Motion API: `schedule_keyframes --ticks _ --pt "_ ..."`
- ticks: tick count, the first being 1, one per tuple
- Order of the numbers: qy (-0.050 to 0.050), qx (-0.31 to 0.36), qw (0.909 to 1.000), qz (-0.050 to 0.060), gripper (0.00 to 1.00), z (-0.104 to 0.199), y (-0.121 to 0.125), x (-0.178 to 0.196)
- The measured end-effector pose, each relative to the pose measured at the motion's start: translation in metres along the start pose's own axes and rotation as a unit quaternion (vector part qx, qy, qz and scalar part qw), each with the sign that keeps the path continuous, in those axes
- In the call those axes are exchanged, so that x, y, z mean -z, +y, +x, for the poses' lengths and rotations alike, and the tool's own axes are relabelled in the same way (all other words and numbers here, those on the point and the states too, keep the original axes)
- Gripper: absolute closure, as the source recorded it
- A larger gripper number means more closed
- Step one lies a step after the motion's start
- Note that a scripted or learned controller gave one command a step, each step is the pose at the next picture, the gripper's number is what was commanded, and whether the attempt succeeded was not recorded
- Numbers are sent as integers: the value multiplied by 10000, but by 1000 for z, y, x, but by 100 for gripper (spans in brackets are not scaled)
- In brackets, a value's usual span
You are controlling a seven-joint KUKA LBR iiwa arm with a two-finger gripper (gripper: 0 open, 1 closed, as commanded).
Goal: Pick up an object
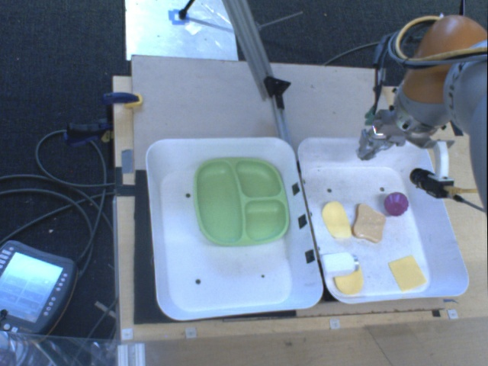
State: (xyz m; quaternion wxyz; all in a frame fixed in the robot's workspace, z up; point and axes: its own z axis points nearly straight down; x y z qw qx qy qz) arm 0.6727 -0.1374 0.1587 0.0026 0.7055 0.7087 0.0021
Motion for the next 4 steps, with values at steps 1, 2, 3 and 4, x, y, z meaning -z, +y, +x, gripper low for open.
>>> schedule_keyframes --ticks 1,2,3,4 --pt "-1 19 10000 -8 100 7 7 48" --pt "-5 16 10000 -13 100 7 9 104" --pt "12 30 10000 30 100 63 -7 90" --pt "16 34 10000 38 100 121 -31 85"
